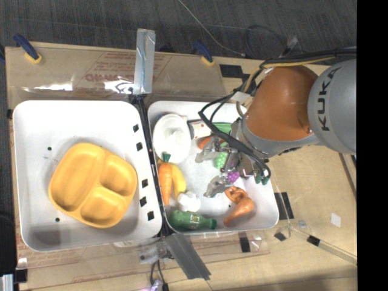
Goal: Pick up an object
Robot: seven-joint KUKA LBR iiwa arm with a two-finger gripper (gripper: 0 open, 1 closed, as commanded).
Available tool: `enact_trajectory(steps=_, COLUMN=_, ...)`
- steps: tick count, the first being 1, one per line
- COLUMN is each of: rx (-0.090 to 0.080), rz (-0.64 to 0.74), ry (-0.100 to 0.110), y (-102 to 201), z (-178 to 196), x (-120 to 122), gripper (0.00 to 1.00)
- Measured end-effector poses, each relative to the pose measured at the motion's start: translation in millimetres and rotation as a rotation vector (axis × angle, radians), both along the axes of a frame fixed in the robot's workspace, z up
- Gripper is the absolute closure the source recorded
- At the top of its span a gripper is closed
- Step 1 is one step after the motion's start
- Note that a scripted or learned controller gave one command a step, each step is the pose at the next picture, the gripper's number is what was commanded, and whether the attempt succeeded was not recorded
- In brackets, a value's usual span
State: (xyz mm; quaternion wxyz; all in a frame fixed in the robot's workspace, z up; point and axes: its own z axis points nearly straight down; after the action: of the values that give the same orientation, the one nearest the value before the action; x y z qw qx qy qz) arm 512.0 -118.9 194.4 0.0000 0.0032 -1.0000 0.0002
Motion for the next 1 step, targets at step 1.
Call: enact_trajectory(steps=1, rx=-0.001, rz=-0.123, ry=-0.004, y=-70.7, z=-101.5, x=23.8, gripper=0.00)
